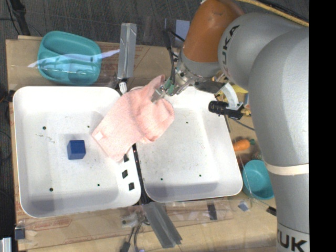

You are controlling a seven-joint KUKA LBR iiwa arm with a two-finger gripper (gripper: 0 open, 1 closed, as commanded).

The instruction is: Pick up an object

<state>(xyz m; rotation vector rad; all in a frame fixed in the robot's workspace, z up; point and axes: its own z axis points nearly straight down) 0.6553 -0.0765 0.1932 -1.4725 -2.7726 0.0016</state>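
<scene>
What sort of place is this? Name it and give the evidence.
Probably a robotics lab bench set up for grasping trials. A grey KUKA arm reaches over two shallow white bins, its gripper pinching a pink cloth, and a lone blue cube lies in the left bin.

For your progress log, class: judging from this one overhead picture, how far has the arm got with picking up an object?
Done: the gripper has reached the pink cloth and pinches its upper corner between the fingers. In hand: the cloth hangs partly raised, draped across the divide between the left bin and the right bin. Left: lifting it fully clear. The blue cube sits untouched in the left bin.
</scene>
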